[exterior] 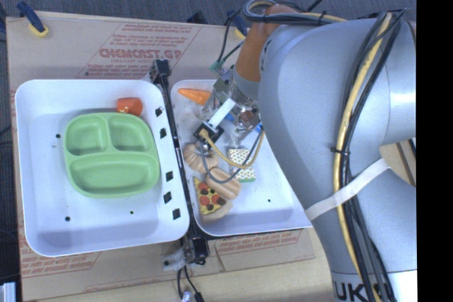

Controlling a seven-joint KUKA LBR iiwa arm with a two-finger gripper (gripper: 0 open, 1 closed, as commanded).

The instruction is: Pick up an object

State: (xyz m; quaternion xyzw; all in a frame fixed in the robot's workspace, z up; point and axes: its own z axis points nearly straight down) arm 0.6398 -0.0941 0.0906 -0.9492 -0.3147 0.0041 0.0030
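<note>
Gripper sits low over the far half of the right bin, tucked under the bulk of the arm; from this slant I cannot tell whether it is apart or together, and nothing can be seen clamped in it, so I judge that no object is held yet; the likeliest targets lie close by: a small checkered piece just on its near side, an orange carrot to its left by the bin's far-left corner, two tan bread-like pieces further left and nearer, touching or nearly so, and a pizza slice nearest of all; the main risk is the crowding; a descent aimed at one piece could land on the edge of its neighbour and nudge both aside, or close on two at once and drop them on the lift; the checkered piece looks flat and thin, so a grasp there may scrape the bin floor and come up with nothing; the carrot lies near the wall, and reaching for it could knock the gripper against the rim between the bins; the carrot is also rounded and tapered, so it may squirt out sideways if caught off-centre; the green plate and the red piece in the left bin are well apart and not at stake.
</note>
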